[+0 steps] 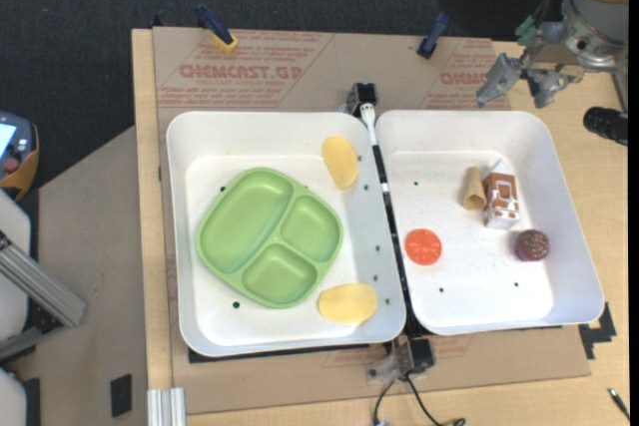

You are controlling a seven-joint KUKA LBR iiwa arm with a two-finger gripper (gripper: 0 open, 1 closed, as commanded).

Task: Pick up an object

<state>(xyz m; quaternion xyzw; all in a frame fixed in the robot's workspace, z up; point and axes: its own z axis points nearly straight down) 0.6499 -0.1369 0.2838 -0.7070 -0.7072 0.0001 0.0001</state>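
Objects for picking lie in both white bins on the bench (150, 214). Nearest in the left bin (190, 314) is a pale yellow piece (347, 301), lying just off the lower edge of a green divided plate (270, 235) that fills the middle of that bin. Farther back, a second yellow piece (339, 162) lies tilted near the bin's right wall, apart from the plate.

In the right bin (569, 214), an orange-red round piece (423, 246) sits near the left side, and a dark purplish round item (532, 245) lies toward the right wall. Behind them, a tan cone-like piece (472, 188) lies just beside a brown and white packet (500, 198); they seem to touch, though that is hard to make out.

Beyond the right bin's far corner, the pincer (519, 82) hangs over the cardboard-covered bench, its grey fingers spread apart with nothing between them. Two blue clamps (216, 26) grip the bench's far edge.
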